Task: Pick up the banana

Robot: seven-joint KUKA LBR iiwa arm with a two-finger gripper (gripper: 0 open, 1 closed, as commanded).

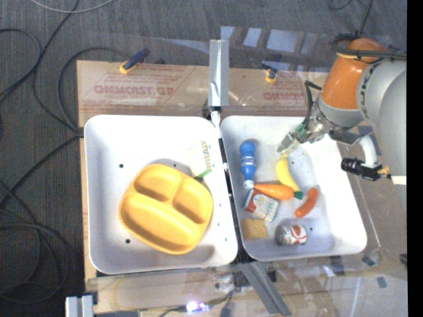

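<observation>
Reaching stage, banana [285, 174] not yet grabbed. Banana lies in right bin [344, 207], between blue bottle [247, 158] and red pepper [306, 203], carrot [274, 191] across its low end. Jaws [294, 139] hover just above its top end; wide or narrow, cannot tell. Next: go down, close on banana, lift.

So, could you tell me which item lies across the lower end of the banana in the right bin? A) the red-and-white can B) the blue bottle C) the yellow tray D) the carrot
D: the orange carrot lies crosswise over the lower end of the banana in the right bin, while the blue bottle stands off to its left and the can sits nearer the front wall.
</observation>
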